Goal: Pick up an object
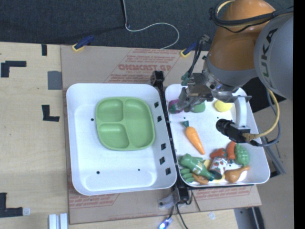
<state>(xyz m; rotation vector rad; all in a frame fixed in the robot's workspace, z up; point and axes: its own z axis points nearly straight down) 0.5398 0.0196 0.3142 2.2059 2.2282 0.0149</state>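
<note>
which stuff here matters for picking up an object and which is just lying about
Belongs to the job:
- gripper, low over the right bin's far left corner
- right bin, holding the toys
- carrot
- yellow piece
- heap of toy food at the near edge

Lying about:
- left bin
- green divided plate in it
- white cable behind the bench

A green plate (126,123) with three compartments lies in the left bin (78,142). Both bins sit on a brown cardboard sheet (119,66) over a wooden bench (28,142). A white cable (143,30) loops across the dark floor (57,8) behind.
</note>
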